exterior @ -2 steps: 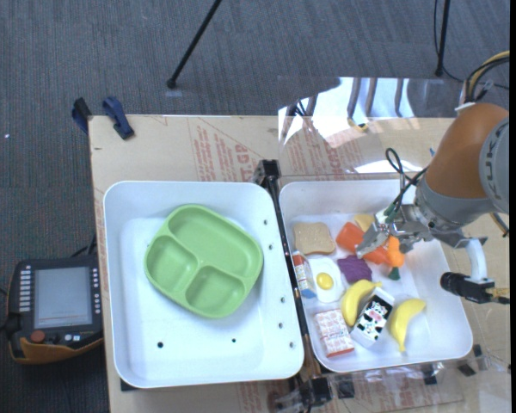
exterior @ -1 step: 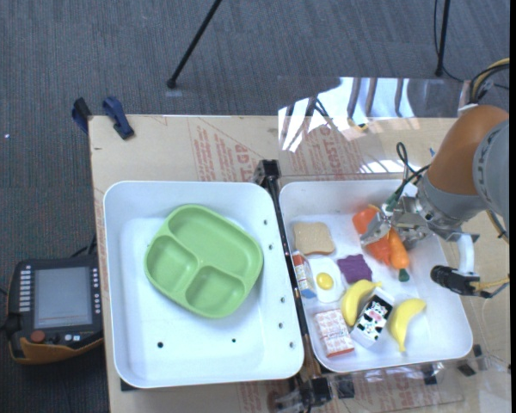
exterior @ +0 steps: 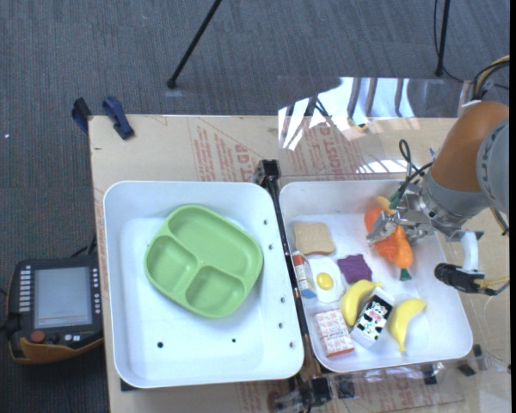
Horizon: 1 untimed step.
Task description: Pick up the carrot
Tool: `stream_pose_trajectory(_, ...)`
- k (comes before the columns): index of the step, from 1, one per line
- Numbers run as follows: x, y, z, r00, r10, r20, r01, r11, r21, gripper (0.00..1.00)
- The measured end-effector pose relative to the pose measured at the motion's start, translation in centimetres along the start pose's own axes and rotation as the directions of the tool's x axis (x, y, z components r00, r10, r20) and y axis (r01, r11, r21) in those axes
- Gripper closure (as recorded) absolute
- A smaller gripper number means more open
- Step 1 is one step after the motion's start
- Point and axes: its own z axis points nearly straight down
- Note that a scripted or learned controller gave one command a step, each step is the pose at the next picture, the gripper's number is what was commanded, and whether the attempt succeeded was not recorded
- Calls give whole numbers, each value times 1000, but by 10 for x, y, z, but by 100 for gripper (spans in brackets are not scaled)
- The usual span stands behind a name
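The carrot [exterior: 397, 248] is orange with a small green top at its near end. It lies in the right bin [exterior: 447, 338], toward the bin's far right. My gripper [exterior: 397, 224] hangs directly over the carrot's far end, at the tip of the grey arm with the orange band [exterior: 469, 144] that reaches in from the right. The gripper's dark metal parts overlap the carrot's upper part and touch or nearly touch it. A second orange piece [exterior: 377, 216] sits just left of the gripper.
The right bin also holds a bread slice [exterior: 314, 237], a fried egg [exterior: 327, 280], a purple piece [exterior: 354, 268], two bananas [exterior: 358, 299], a cow-patterned carton [exterior: 377, 317] and a red-white packet [exterior: 334, 332]. A green divided plate [exterior: 204, 259] lies in the left bin [exterior: 129, 351].
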Motion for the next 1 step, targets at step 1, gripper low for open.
stream_pose_trajectory(1, 45, 26, -73, 892, 453, 2, -453, 892, -7, 100)
